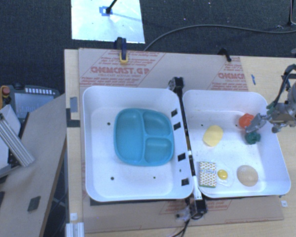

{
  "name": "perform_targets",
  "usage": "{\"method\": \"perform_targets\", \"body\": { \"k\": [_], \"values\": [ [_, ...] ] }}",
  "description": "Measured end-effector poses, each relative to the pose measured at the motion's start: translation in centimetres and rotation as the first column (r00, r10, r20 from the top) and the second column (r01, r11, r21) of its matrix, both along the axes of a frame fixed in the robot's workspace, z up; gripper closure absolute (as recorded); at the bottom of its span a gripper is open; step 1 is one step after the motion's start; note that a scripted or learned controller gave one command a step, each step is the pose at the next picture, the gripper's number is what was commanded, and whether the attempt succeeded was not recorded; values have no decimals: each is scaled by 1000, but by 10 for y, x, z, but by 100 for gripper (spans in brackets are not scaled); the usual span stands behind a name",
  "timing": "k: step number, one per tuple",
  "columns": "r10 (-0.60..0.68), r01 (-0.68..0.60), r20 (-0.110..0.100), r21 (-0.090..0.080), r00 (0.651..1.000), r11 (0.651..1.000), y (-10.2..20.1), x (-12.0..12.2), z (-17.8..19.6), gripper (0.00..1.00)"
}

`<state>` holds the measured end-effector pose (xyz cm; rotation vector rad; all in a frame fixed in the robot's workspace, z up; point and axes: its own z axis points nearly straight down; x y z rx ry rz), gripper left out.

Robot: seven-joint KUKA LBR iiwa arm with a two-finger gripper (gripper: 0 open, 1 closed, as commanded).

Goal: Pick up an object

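Note:
In the right bin (266, 184) lie several small items. An orange-red piece (245, 119) and a dark green piece (253, 138) sit close together by the right wall. My gripper (255, 126) hangs just over these two, reaching in from the right, and partly covers them. Whether it touches either one is unclear. A yellow lemon-shaped object (213, 135) lies mid-bin. Along the front edge are a patterned cracker (207, 174), a small fried-egg toy (222, 175) and a beige round item (247, 175).
The left bin (96, 132) holds a blue divided plate (143, 136). A black-clipped divider (183, 132) runs between the bins. A cable (197, 29) crosses the dark floor behind the bench, and an orange clamp (123, 58) sits at the board's back edge.

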<state>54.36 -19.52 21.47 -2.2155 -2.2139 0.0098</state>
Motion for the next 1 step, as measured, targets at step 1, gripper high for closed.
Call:
{"method": "perform_targets", "body": {
  "k": [1],
  "values": [
    [4,-4,12,-3,1000,1000,1,3,7,0]
  ]
}}
